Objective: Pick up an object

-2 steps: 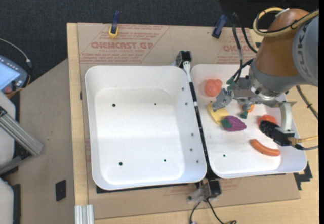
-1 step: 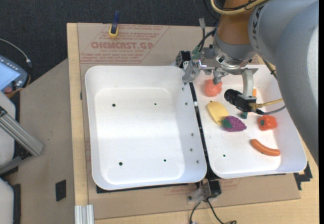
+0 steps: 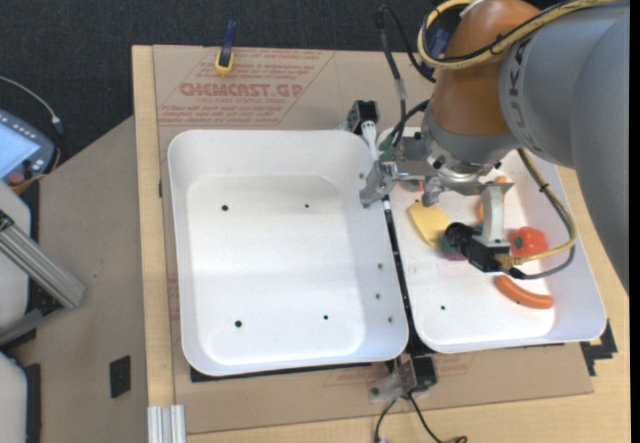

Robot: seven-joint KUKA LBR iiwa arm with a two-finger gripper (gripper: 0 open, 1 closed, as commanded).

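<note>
Under the gripper [image 3: 432, 193], state unclear, yellow wedge [image 3: 430, 222] in the right bin [image 3: 500, 326]: probably light, soft; pinch its flat sides.

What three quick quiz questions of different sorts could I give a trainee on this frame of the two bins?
1. True or false: the toys lie in the right bin.
2. Multiple choice: what lies nearest the front of that bin? A) the yellow block B) the orange sausage C) the red-orange tomato
3. Fill in: the arm hangs over the ____ bin, with its gripper near the wall shared with the left bin.

Key: 1 true. 2 B. 3 right.
</note>
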